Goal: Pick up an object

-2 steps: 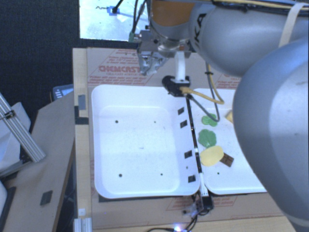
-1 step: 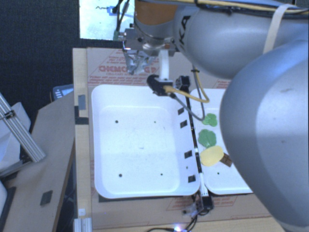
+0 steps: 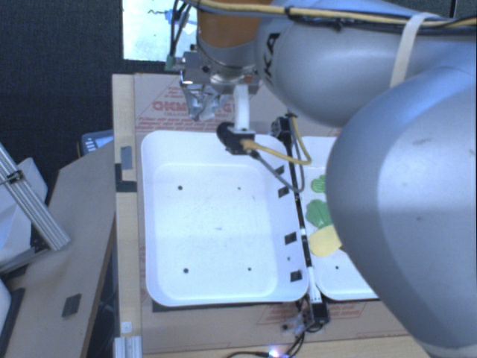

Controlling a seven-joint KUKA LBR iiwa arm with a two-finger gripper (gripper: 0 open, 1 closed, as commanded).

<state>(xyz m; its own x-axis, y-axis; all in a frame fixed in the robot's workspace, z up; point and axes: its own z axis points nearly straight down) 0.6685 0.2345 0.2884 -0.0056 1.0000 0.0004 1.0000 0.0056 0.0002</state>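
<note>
My gripper (image 3: 204,107) hangs high at the back, above the far rim of the left white bin (image 3: 216,222) and the cardboard behind it. Nothing shows in its grasp. In the right bin (image 3: 344,288), just past the divider, lie a small green piece (image 3: 319,184), a larger green piece (image 3: 318,213) and a yellow object (image 3: 325,242). The arm's grey body covers most of that bin and parts of these objects.
The arm (image 3: 373,125) spans the upper and right part of the view. A yellow cable (image 3: 279,155) loops down from the wrist near the divider (image 3: 297,230). Cardboard (image 3: 160,107) lies under both bins. A metal rail (image 3: 30,207) leans at the far left.
</note>
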